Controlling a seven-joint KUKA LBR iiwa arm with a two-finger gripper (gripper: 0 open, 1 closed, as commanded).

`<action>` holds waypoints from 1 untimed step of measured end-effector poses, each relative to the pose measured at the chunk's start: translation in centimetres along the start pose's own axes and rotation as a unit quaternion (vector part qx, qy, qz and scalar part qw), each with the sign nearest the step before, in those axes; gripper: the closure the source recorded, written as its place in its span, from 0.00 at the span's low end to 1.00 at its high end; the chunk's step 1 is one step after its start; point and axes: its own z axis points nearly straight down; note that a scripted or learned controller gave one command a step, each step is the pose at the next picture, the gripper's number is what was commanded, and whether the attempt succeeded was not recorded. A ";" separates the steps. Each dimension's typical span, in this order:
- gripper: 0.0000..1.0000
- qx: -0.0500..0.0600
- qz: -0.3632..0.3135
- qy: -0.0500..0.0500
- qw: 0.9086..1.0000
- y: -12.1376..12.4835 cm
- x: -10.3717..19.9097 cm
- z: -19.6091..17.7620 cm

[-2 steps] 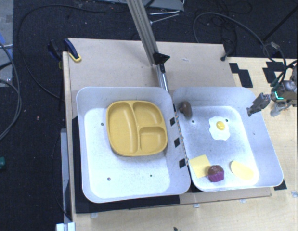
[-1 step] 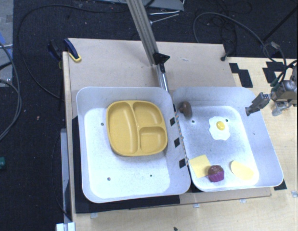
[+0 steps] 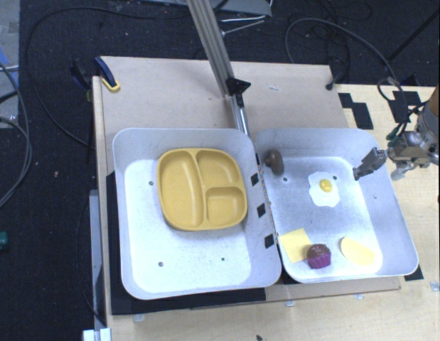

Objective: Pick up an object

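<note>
Altogether: one divided yellow plate (image 3: pixel 202 189) in left bin (image 3: pixel 134 261); five toy foods in right bin (image 3: pixel 397 226); gripper (image 3: pixel 387 160) jaws' state indiscernible.

Two shallow white bins sit side by side: the left bin (image 3: pixel 134 261) and the right bin (image 3: pixel 394 226). The left one holds a single item, one yellow divided plate (image 3: pixel 202 189) with three compartments. The right one holds five items: one fried egg (image 3: pixel 324 190), one brown lump (image 3: pixel 274 160), one yellow square slice (image 3: pixel 295 245), one purple piece (image 3: pixel 319 256) and one pale yellow oval piece (image 3: pixel 358 251).
</note>
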 end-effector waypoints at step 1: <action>0.00 0.000 0.000 0.000 1.000 -0.9 0.6 5.4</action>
